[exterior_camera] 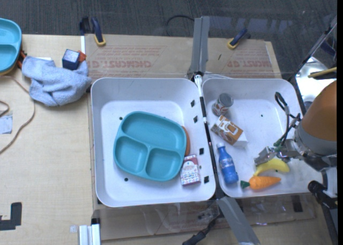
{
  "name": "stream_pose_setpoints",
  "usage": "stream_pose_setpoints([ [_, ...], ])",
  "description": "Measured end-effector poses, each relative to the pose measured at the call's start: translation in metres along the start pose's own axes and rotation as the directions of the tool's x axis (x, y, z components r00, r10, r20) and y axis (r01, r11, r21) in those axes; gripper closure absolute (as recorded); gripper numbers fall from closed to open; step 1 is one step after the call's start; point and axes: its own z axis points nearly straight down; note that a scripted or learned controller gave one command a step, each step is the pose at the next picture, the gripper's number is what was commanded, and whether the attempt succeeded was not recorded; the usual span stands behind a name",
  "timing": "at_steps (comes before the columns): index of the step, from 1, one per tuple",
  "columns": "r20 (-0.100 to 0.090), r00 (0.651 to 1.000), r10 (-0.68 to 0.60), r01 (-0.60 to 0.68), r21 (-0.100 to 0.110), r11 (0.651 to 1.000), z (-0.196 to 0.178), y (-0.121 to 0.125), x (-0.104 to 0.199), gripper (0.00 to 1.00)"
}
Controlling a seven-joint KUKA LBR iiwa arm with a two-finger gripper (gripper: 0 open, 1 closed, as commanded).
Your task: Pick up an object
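Banana point(274, 166), yellow and curved, lying in right bin point(252, 86) near its right wall, just above orange carrot point(261, 183) with green tip. Gripper point(266, 156) low at banana's left end, touching or nearly so; fingers' spread impossible to tell. Blue bottle point(227, 165) left of carrot. Teal tray point(150, 146) in left bin point(107, 99).

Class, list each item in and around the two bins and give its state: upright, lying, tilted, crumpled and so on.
Teal divided tray: lying flat, open side up, left bin.
Small red carton: lying flat beside the tray.
Blue bottle: lying on its side, right bin.
Brown carton: lying tilted.
Can: on its side.
Banana: lying under the tool.
Carrot: lying flat.
Grey cloth: crumpled on the bench.
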Motion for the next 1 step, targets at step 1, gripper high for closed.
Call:
stream_pose_setpoints([
  [1, 0.001, 1.000, 0.004, -0.004, -0.002, 1.000, -0.0091, 0.0004, -0.0012, 1.00],
])
